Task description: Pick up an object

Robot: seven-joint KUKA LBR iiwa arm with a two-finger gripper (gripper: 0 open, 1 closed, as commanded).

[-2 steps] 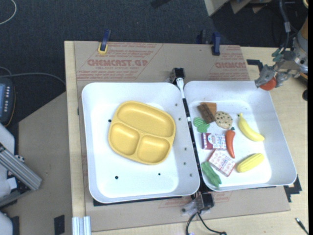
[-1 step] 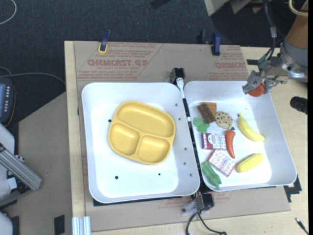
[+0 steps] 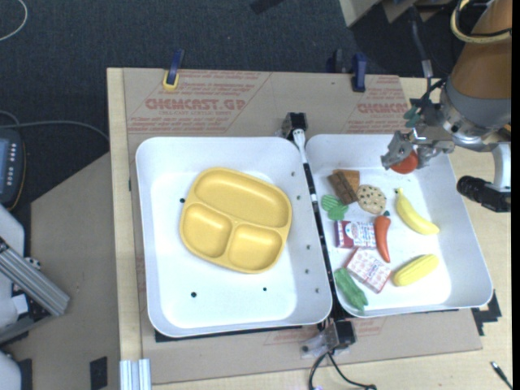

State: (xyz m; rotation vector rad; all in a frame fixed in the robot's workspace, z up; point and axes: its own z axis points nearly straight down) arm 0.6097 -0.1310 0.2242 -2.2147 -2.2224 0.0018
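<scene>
My gripper (image 3: 404, 158) hangs over the far part of the right bin (image 3: 463, 242), shut on a small round red toy (image 3: 407, 163) that shows between its fingers, just above the bin floor. Below it in the bin lie a brown slab (image 3: 345, 184), a cookie (image 3: 371, 197), a green leaf (image 3: 334, 205), a banana (image 3: 416, 214), a red chili (image 3: 382, 238), a small red-and-white carton (image 3: 355, 234), a checked red packet (image 3: 368, 269), a yellow corn cob (image 3: 415, 270) and a green vegetable (image 3: 351, 288).
The left bin (image 3: 162, 283) holds a yellow divided plate (image 3: 236, 219). A black divider strip (image 3: 310, 193) runs between the bins. The arm's grey and orange body (image 3: 479, 71) rises at the far right. Clamps (image 3: 171, 75) hold the board's back edge.
</scene>
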